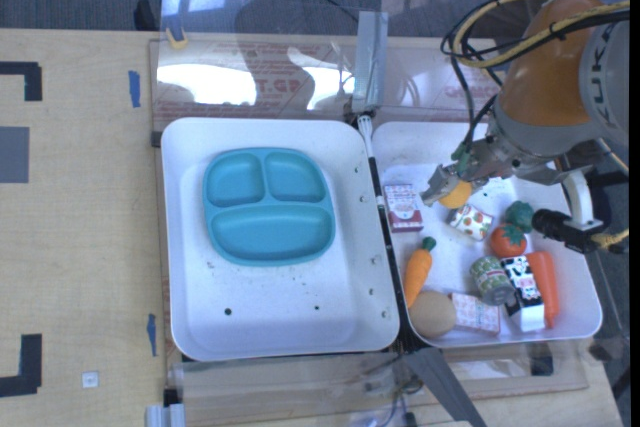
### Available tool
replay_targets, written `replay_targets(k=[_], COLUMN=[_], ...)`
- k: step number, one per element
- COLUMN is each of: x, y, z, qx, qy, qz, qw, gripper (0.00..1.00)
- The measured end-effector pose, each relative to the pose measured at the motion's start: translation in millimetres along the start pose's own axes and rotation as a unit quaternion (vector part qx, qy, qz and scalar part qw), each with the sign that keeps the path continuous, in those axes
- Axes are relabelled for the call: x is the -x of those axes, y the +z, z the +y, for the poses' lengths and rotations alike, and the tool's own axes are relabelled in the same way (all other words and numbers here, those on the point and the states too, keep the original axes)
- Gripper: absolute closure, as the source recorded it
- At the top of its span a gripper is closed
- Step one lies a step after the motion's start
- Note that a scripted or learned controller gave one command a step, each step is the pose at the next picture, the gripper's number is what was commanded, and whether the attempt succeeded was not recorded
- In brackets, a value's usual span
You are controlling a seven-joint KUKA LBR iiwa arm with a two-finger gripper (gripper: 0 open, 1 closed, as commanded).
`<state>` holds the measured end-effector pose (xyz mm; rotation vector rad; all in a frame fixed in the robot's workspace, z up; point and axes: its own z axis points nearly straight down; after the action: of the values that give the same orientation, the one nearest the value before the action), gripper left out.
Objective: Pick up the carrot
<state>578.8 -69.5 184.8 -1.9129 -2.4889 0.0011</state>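
The carrot point(417, 272) is orange with a small green top. It lies in the right bin point(420, 147) near the left wall, its tip pointing toward the front. My gripper point(444, 185) hangs at the end of the grey and orange arm, over the bin's middle. It is behind the carrot and a little to its right, clearly apart from it. Just below the gripper sits a small yellow item point(456, 196).
Around the carrot lie a red-and-white box point(402, 207), a beige round item point(432, 313), a pink packet point(476, 312), a green can point(489, 277), a red fruit with green top point(509, 237) and a long orange-red piece point(545, 279). The left bin point(190, 305) holds a blue divided plate point(268, 206).
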Motion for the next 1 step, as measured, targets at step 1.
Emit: replay_targets(k=[1], x=[38.1], y=[60.2], z=[-1.8], qx=[0.018], qy=[0.103], qz=[-0.005], qw=[0.9945], gripper=[1.00])
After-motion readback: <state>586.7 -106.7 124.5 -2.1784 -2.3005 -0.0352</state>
